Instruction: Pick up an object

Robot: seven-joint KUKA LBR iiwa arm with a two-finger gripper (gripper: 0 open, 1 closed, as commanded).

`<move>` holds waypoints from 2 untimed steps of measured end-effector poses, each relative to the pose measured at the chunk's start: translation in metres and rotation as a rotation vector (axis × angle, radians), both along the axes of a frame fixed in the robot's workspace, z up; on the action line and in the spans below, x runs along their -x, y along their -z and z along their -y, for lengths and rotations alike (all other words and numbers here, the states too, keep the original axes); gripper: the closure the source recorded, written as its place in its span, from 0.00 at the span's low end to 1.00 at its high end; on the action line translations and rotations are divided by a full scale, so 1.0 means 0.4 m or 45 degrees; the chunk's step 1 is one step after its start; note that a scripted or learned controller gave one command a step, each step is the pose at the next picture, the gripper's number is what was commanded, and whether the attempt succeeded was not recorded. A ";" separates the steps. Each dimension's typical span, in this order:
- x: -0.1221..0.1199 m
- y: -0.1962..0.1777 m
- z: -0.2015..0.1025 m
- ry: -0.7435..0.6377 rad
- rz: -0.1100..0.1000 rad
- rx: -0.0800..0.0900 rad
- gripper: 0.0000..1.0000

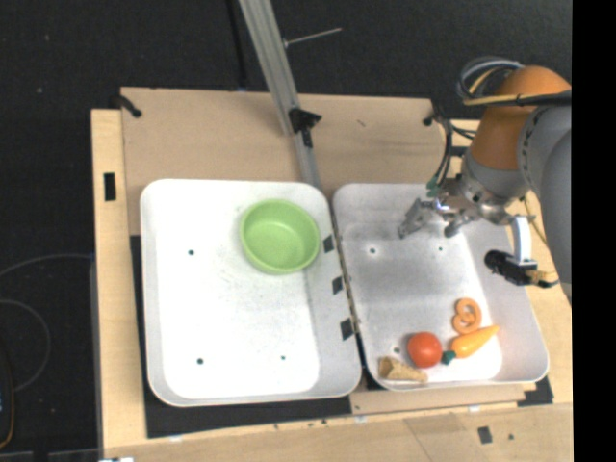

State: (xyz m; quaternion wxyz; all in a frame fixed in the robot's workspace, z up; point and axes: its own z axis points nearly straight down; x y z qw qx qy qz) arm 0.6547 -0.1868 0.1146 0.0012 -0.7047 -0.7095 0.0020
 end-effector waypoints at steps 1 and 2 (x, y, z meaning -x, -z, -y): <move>-0.001 0.034 0.002 0.000 0.005 0.002 0.00; -0.004 0.002 0.005 -0.004 0.012 0.006 1.00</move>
